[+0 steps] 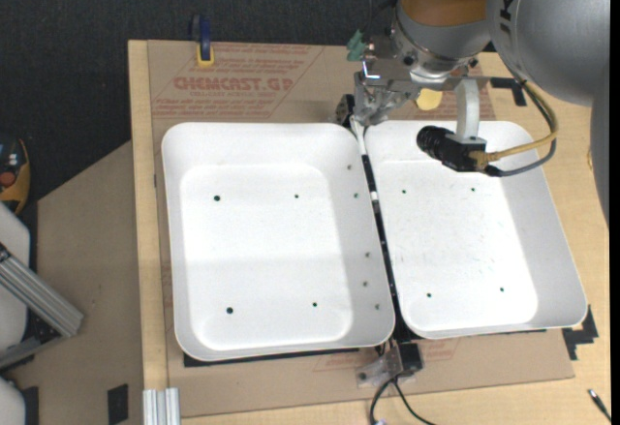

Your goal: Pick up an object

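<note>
Brown cardboard surface [145, 336] across the lower frame, with a black plug and cable [399, 365] at bottom centre and a length of aluminium rail [39, 302] at lower left. Lying on it side by side, meeting along a dark seam: left bin [184, 220] and right bin [542, 249], both white and shallow, each marked with a few small black dots.

Higher in the frame, over the far end of that seam, the tool [368, 111], hanging from the grey arm [562, 16] below its orange band; too cluttered and small to tell whether apart or together. Just right of it, above the right bin's far part, a black cylinder [448, 148] with a tan cable.

Just beyond the right bin's far rim, a small pale yellow object [429, 100], partly hidden by the wrist; contact with the tool cannot be told.

Farthest, red lettering [232, 82] on the cardboard and a blue-and-yellow clamp [202, 41] at upper left.
</note>
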